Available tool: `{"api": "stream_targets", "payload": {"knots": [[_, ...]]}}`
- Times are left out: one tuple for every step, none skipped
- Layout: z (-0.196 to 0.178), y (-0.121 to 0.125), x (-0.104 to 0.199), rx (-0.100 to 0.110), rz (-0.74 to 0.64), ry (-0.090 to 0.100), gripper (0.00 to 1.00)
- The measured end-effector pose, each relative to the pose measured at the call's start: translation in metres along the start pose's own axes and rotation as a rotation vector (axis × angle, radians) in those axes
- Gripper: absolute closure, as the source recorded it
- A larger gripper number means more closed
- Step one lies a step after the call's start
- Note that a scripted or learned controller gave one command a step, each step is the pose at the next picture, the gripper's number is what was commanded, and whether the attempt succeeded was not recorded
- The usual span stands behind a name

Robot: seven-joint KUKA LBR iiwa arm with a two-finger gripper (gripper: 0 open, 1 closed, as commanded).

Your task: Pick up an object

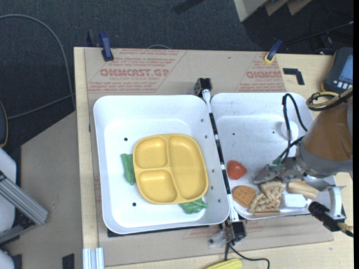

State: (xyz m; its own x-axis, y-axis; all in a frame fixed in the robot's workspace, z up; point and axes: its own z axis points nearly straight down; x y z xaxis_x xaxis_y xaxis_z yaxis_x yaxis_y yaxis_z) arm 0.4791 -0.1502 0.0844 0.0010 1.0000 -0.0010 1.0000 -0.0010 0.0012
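Reaching low into the right bin (247,108), our claw (268,174) hung above the waffle (271,194). We couldn't tell its state. Nothing was lifted yet.

We are looking down on a bench (168,66) topped with a brown sheet printed in red lettering. Two shallow white bins are lying directly on it, side by side and touching along their inner edges: the left bin (106,150) and the right bin (252,111). A blue clamp (105,45) is gripping the far left edge, another clamp (272,50) the far right.
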Motion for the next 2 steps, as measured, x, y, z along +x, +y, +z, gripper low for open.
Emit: {"api": "stream_targets", "payload": {"knots": [[-0.01,0.001,0.001,-0.002,0.0,0.0,1.0],[-0.1,0.049,0.093,0.0,-0.003,0.002,1.0]]}}
